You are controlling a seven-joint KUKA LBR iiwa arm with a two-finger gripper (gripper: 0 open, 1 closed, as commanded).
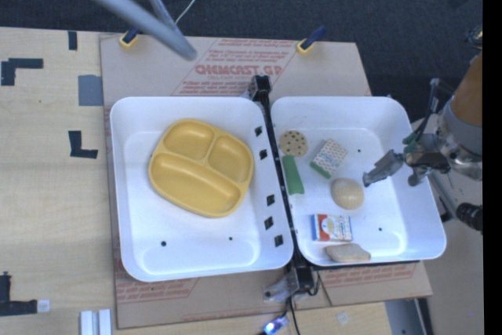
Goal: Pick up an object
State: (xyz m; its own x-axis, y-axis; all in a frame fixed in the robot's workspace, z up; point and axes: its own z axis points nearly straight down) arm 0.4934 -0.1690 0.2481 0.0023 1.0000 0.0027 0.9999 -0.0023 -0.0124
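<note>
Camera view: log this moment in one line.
hand over right bin | nearest: round ball | holding: nothing seen | plate in left bin

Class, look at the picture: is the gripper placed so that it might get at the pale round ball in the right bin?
Probably yes. The gripper hangs over the right bin, just right of the ball. Nothing lies between them, and the box and patterned packet sit apart from it.
</note>
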